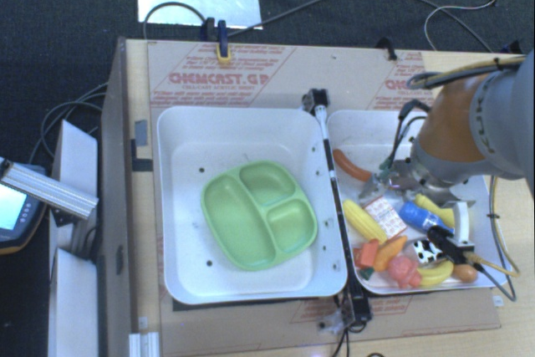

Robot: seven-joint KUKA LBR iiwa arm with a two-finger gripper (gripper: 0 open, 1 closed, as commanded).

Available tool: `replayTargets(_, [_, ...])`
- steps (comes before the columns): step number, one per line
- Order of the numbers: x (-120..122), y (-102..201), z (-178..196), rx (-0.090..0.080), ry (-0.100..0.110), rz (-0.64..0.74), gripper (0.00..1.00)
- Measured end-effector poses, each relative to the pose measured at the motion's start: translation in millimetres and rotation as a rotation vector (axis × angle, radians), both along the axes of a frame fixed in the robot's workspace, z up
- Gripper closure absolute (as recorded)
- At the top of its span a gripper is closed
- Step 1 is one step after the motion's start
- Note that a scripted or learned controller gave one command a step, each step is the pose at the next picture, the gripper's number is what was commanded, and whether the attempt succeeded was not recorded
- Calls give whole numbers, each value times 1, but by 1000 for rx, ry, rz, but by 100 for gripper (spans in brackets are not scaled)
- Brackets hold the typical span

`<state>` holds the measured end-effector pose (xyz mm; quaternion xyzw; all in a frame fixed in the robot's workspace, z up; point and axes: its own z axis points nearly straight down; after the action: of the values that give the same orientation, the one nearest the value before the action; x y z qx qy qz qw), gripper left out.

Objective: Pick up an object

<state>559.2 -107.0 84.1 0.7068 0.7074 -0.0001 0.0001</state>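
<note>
The gripper (386, 177) hangs low in the right bin (359, 130), near the corn (364, 219) and packet (385, 214); its opening I cannot tell. Best to centre over 1 item, clear of neighbours.

The bench (251, 71) is topped with a pale brown sheet printed with red lettering, bare along its far edge and showing as a narrow strip along its near edge. Two shallow white plastic bins sit directly on it, side by side and touching along a shared middle rim. The left white bin (180, 180) covers most of the bench's left and centre, reaching close to the near edge. The right white bin (355, 130) sits toward the right edge. A small yellow and dark clamp (221, 46) grips the far edge left of centre. A black clip (316, 100) stands where the two bins meet at their far corners.
</note>
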Motion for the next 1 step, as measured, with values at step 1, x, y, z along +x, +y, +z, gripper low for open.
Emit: replayTargets(1, [60,5,1,0,-3,3,0])
